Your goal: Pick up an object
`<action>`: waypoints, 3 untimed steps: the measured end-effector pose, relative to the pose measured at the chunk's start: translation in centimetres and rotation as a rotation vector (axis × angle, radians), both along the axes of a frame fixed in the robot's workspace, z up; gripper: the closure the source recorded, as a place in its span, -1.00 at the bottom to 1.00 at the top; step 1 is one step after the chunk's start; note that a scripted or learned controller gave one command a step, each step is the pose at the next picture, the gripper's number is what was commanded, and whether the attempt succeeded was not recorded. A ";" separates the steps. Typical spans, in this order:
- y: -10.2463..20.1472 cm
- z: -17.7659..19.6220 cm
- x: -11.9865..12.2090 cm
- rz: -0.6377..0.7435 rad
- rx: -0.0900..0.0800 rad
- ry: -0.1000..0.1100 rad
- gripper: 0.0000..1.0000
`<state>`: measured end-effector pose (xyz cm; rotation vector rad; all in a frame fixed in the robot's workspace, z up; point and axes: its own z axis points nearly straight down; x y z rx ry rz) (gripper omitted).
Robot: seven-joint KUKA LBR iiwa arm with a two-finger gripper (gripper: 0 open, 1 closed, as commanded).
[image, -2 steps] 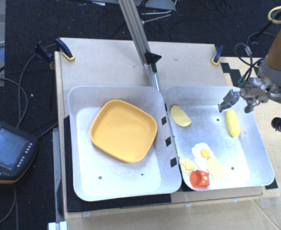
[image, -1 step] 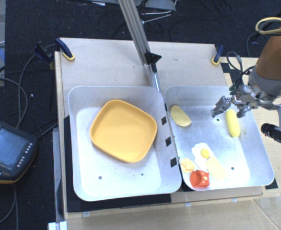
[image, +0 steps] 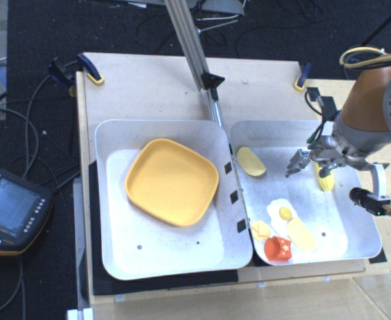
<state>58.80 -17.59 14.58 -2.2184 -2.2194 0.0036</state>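
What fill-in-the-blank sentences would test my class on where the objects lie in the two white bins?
1. The square yellow plastic plate lies in the ______ bin.
2. The toy fried egg lies in the ______ bin.
3. The red toy piece sits near that bin's ______ edge.
4. The gripper hangs over the ______ bin.

Missing words: left; right; front; right

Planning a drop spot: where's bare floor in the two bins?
Left white bin: bare strip along the front, below the square yellow plastic plate.

Right white bin: bare patch between the pale yellow potato-shaped piece and the pincer.

Crowded: front-left corner, with the toy fried egg and red piece.
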 end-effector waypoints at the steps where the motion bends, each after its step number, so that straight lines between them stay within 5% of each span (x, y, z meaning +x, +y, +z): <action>1: -0.1 1.2 0.1 0.000 -0.001 -0.005 1.00; 3: -0.4 12.7 0.4 0.000 -0.002 -0.009 1.00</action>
